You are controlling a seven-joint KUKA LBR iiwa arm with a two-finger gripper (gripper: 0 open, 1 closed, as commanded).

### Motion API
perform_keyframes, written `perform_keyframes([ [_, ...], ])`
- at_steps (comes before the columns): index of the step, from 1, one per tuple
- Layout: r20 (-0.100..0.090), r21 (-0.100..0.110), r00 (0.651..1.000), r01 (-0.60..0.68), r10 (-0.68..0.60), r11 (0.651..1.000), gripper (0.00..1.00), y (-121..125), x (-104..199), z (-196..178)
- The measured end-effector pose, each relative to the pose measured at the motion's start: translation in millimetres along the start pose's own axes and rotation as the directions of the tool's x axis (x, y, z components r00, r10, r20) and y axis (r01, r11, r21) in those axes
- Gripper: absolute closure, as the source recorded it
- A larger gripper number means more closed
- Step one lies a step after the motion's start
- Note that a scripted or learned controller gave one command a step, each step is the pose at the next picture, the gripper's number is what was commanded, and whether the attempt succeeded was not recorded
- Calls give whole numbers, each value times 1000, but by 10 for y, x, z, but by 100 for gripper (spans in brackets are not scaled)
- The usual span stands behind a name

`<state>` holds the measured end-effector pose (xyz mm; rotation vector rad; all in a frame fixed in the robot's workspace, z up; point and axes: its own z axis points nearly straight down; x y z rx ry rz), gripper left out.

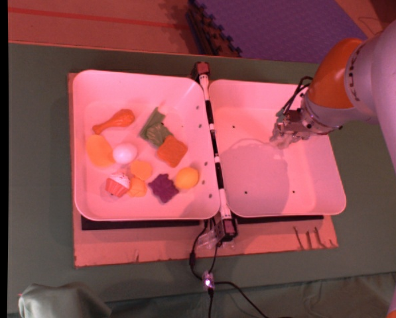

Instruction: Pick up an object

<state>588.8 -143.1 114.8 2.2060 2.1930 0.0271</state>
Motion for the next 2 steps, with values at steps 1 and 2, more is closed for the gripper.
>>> perform_keyframes([
  [1, -6, 22, 1000, 4, -4, 1000, 100, 34, -7, -663],
  [2, -6, 22, 1000, 5, -4, 1000, 100, 41, 74, -1210],
])
